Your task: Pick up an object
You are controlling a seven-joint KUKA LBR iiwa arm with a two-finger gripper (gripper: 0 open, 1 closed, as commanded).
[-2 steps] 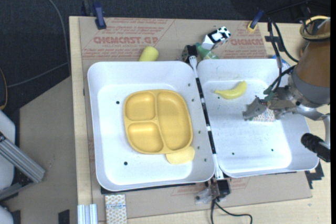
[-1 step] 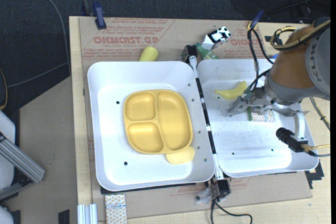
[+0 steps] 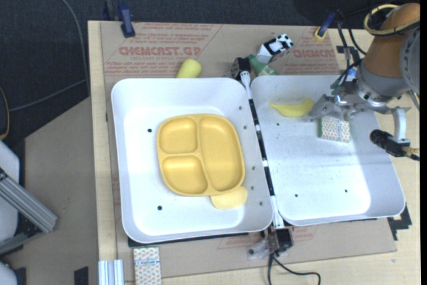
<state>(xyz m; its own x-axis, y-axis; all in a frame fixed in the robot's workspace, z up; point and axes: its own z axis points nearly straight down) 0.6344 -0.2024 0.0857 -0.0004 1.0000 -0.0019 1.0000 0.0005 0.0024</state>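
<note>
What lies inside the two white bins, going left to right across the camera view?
Yellow divided plate → pale yellow piece tucked under the plate's lower right edge → banana-like yellow item → small speckled block, just under the pincer.

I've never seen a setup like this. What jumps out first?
A big yellow divided plate sits in the middle of the left bin. In the right bin, a small yellow banana lies near the top, and the grey-and-orange arm's gripper hangs over a little patterned square packet.
</note>
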